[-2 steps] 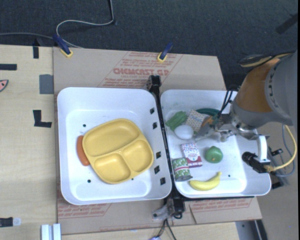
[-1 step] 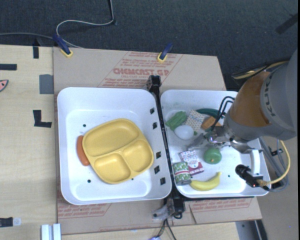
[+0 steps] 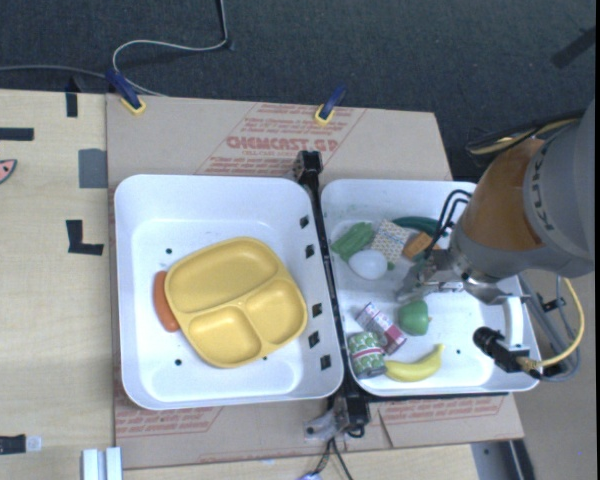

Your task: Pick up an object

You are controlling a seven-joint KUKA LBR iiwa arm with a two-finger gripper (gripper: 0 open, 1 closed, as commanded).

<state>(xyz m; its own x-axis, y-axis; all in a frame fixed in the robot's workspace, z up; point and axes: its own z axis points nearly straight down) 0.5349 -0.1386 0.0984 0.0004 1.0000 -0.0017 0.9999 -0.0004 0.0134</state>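
The tool point(image 3: 417, 286) sits low in the right bin point(image 3: 500, 380), just above a green ball point(image 3: 414, 316); its grip cannot be told; a banana point(image 3: 413, 366) lies at the near edge; a yellow tray point(image 3: 236, 299) fills the left bin point(image 3: 140, 268).

The divider point(image 3: 318, 268) between the two bins is the landmark. Left of it, in the left bin point(image 3: 140, 298), lies a sectioned tray point(image 3: 235, 298), with a flat object point(image 3: 163, 303) tucked under the tray's far-left edge. Right of the divider, in the right bin point(image 3: 460, 373), a ball point(image 3: 368, 264) lies nearest, a can point(image 3: 365, 353) and a banana point(image 3: 412, 366) toward the front, and an apple point(image 3: 413, 316) farther right, beneath the pincer point(image 3: 420, 286).
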